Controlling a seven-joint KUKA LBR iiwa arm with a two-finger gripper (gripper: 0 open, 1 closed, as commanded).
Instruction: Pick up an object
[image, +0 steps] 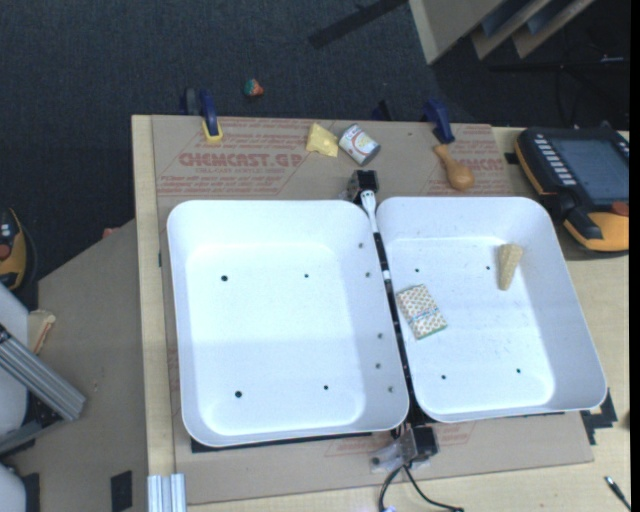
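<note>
Pad (421, 311) and cone (509, 265) lying in right bin (560, 330), well apart. Claw state: cannot tell. Aiming for pad middle, coming straight down.

Smooth white plastic on a matt board

Both the left bin (270, 320) and right bin (480, 310) look like smooth, faintly glossy white plastic; the counter (260, 155) is matt brown, cardboard-like, printed red. The patterned packet (421, 311) seems papery, the cone (509, 265) a dull tan.
</note>
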